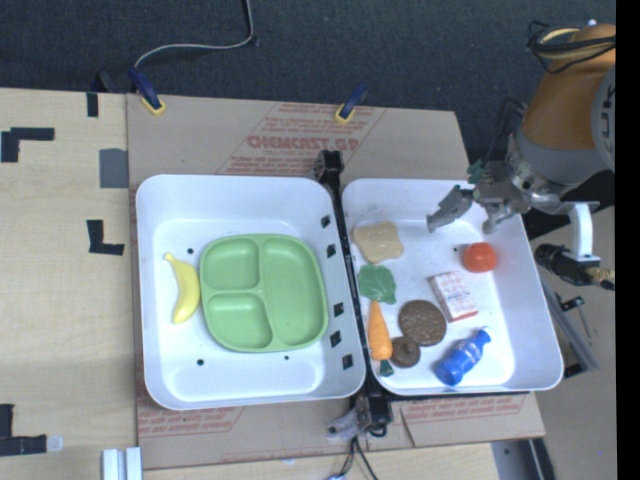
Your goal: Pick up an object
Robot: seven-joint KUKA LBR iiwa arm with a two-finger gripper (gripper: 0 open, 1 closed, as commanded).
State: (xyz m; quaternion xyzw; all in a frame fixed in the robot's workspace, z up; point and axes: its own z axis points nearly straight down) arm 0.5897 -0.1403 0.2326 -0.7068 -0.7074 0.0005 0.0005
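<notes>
Gripper (472,212) upper right of frame, fingers spread apart, holding nothing, over right bin (530,308), tomato (480,257) just below it, small box (453,295) lower, blue bottle (461,357) toward bottom.

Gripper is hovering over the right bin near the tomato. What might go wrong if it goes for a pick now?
The gripper, fingers spread, hangs near the right bin's far wall, so a descent there may clip the rim. The round tomato could roll out of a pinch. Toward the front, the carrot, brown patty and blue bottle lie crowded, so the fingers may nudge neighbours.
</notes>
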